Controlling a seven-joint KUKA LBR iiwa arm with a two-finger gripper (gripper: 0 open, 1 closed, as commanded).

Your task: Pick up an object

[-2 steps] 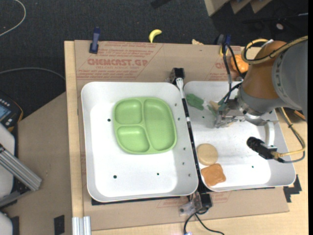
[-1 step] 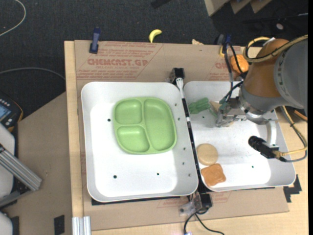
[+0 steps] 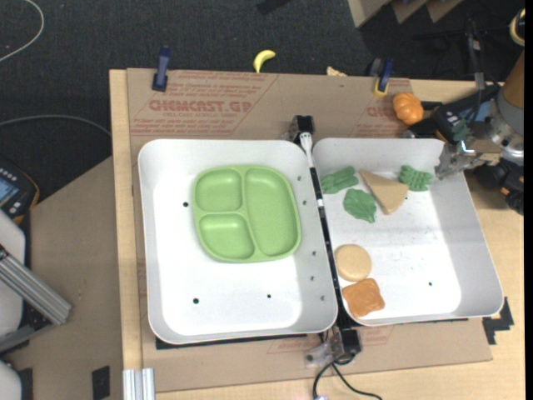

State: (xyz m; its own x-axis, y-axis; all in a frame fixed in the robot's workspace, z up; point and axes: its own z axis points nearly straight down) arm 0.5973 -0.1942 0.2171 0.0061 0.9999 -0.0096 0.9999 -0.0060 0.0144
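Note:
The right bin (image 3: 450, 257) holds several small items. A tan wedge (image 3: 386, 192) lies near its back, with green leafy pieces around it: one (image 3: 339, 180) to its left, one (image 3: 360, 204) just in front, one (image 3: 415, 177) to its right. At the bin's front left, a round beige disc (image 3: 353, 262) lies beside an orange chunk (image 3: 362, 297). My gripper (image 3: 452, 158) hangs over the bin's back right corner, just right of the rightmost green piece. Nothing shows in its grasp.
A green divided plate (image 3: 246, 212) rests in the left bin (image 3: 166, 265). On the cardboard behind the bins sit an orange ball (image 3: 407, 107) and a yellow banana-shaped toy (image 3: 264, 58). Blue clamps (image 3: 161, 69) (image 3: 383, 75) grip the back edge. A black divider (image 3: 315, 192) runs between the bins.

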